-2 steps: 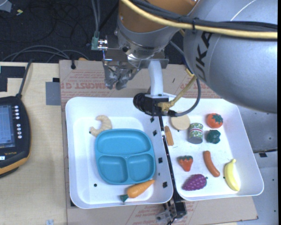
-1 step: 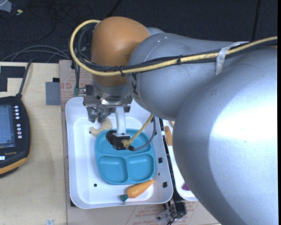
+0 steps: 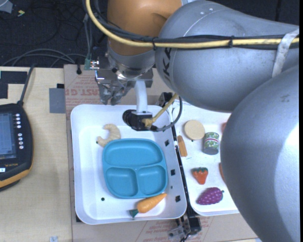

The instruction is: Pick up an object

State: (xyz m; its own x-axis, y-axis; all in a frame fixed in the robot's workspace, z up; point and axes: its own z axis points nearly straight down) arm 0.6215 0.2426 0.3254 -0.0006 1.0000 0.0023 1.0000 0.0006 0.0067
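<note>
Hovering over the far edge of the left bin (image 3: 83, 185): gripper (image 3: 111, 96), grip state impossible to tell. Lying below in that bin: croissant (image 3: 109, 133), blue divided plate (image 3: 135, 167), carrot (image 3: 150, 203).

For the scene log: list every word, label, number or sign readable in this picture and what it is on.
"K", one black letter, partly cut off, on the grey arm.
Red print on the cardboard sheet behind the left bin: too blurred to read.
Faint print on the cardboard below the bins: unreadable.
Label on the small can: too small to read.
Screen and buttons of the handheld pendant: too blurred to read.
</note>
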